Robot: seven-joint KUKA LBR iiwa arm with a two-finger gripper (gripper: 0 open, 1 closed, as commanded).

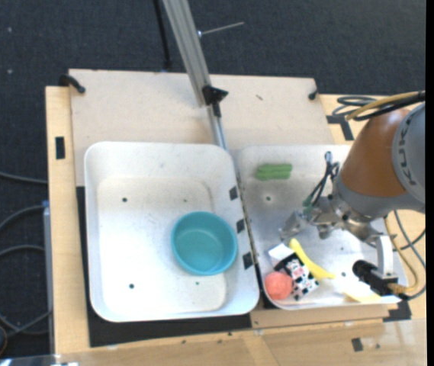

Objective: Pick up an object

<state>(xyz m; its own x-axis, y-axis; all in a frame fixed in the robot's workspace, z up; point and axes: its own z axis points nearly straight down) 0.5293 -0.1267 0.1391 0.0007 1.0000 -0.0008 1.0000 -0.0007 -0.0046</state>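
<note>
Ball (pixel 278 284), pink, sits at near edge of right bin (pixel 262 204) beside a spotted block (pixel 300 279) and a banana (pixel 310 259); probably light, likely to roll, best pinched across its middle. Tool (pixel 308 223) hovers above the banana; its grip state cannot be told. Green block (pixel 273 171) lies far back.

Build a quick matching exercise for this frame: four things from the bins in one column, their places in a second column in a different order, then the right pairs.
Things:
1. blue bowl
2. green block
3. pink ball
4. banana

Places:
A. near corner of the right bin, close to the divider
B. left bin, toward its right side
C. far part of the right bin
D. right bin, just below the gripper

Pairs: 1-B, 2-C, 3-A, 4-D
</note>
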